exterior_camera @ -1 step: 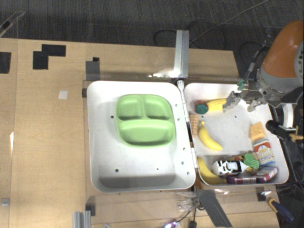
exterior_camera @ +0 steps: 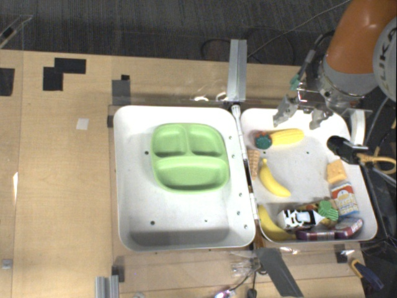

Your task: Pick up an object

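Overhead, the grey arm with its orange band (exterior_camera: 367, 18) reaches in from the far right, and its two-finger gripper (exterior_camera: 302, 113) hangs above the far edge of the right shallow white bin (exterior_camera: 371, 227). Its 2 fingers stand spread wide apart with nothing between them. Just near of the fingers, inside that bin, a yellow plastic banana (exterior_camera: 286, 136) lies crosswise, touching a small dark green round object (exterior_camera: 264, 142) at its left end. A second yellow banana (exterior_camera: 272, 180) lies near the bin's middle, angled from far left to near right, and a tan ridged cone-like piece (exterior_camera: 254, 160) sits against the left wall. Along the near wall are a third yellow curved item (exterior_camera: 269, 223), a black-and-white toy (exterior_camera: 299, 217), a small green knobbly piece (exterior_camera: 329, 212) and a dark purple tube (exterior_camera: 324, 233). At the right side rests an orange-capped bottle with a colourful label (exterior_camera: 340, 190). The left shallow white bin (exterior_camera: 138, 228) holds a light green plastic divided plate with 3 compartments (exterior_camera: 188, 156), lying flat near its centre, well apart from the gripper.
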### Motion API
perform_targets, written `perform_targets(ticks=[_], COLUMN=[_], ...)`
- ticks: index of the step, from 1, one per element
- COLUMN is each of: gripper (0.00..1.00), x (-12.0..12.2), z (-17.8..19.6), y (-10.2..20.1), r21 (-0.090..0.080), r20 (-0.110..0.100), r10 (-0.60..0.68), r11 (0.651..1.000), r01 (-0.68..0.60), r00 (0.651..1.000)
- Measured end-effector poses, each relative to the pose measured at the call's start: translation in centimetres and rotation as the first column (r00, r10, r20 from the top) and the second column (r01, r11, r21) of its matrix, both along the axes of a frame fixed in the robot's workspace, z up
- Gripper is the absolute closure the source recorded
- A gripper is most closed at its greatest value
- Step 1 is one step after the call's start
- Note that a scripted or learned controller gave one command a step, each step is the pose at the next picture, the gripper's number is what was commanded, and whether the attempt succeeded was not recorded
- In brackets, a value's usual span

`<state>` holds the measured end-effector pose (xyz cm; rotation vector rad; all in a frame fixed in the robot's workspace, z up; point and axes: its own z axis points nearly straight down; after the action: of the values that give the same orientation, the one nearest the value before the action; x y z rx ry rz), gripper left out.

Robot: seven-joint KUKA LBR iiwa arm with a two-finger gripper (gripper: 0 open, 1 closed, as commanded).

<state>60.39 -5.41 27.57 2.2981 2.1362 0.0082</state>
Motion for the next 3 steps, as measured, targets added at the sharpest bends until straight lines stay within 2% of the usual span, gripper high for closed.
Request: perform_targets(ticks=[1,2,3], gripper=[0.00,1.00,0.00], x=[3.5,3.7,3.7], z=[-12.1,-10.9,-10.9], y=[-5.8,-5.6,-5.6], r21=[-0.001,-0.002,-0.002], r20=[-0.003,0.003,0.003], r10=[0.119,0.122,0.122], r11=[0.993,0.993,0.993], r01=[-0.119,-0.122,-0.122], r00=[0.993,0.993,0.993])
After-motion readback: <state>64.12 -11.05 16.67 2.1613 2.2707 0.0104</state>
